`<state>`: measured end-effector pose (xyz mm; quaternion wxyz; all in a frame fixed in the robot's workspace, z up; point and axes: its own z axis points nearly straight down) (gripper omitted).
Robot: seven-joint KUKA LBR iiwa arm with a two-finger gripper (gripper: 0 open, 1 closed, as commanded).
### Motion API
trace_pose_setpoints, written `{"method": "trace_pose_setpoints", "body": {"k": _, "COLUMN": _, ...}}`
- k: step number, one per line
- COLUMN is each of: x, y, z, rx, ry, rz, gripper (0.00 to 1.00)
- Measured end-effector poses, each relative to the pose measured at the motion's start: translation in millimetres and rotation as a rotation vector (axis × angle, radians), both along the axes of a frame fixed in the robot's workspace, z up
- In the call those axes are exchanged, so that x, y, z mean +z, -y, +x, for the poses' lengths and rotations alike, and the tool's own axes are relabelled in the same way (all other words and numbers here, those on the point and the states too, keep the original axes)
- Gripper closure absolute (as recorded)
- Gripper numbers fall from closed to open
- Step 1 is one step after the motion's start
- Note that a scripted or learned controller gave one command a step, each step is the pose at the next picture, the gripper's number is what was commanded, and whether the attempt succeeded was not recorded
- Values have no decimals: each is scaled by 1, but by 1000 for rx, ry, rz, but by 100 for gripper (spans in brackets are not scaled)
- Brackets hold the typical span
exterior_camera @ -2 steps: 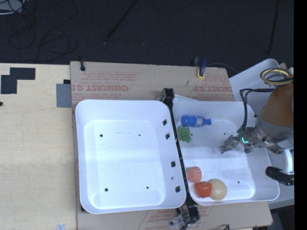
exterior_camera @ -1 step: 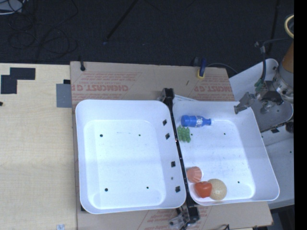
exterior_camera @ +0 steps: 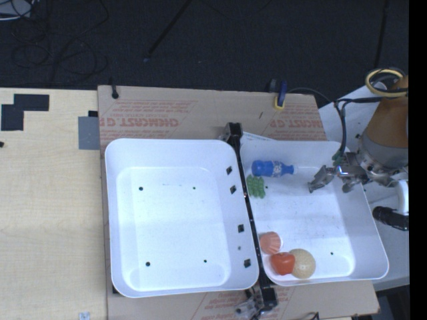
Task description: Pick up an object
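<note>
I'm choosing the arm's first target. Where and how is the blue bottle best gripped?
Probably across the body's middle, from straight above. The blue bottle lies on its side in the right bin, long axis running left-right, cap toward the gripper, so the jaws should close across its narrow width. The green object lies close below-left; stay clear of it.

Bins (exterior_camera: 173, 282): smooth glossy white plastic. Base (exterior_camera: 153, 115): matt cardboard. Bottle (exterior_camera: 271, 169): shiny blue plastic.

The arm (exterior_camera: 390, 122) is running off the frame's right side, most of its length cut away. The red ball (exterior_camera: 283, 263) is overlapping part of the beige ball (exterior_camera: 303, 263) in the right bin (exterior_camera: 363, 245). The green object (exterior_camera: 256, 187) is showing too small to identify.
</note>
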<state>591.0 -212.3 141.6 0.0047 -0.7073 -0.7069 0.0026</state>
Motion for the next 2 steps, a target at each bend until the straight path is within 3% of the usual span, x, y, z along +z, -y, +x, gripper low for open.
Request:
{"method": "trace_pose_setpoints", "body": {"k": 1, "x": -2, "y": 0, "z": -4, "rx": 1, "ry": 7, "rz": -2, "gripper": 0}}
{"method": "trace_pose_setpoints", "body": {"k": 2, "x": 144, "y": 2, "z": 0, "rx": 3, "ry": 24, "rz": -8, "gripper": 0}}
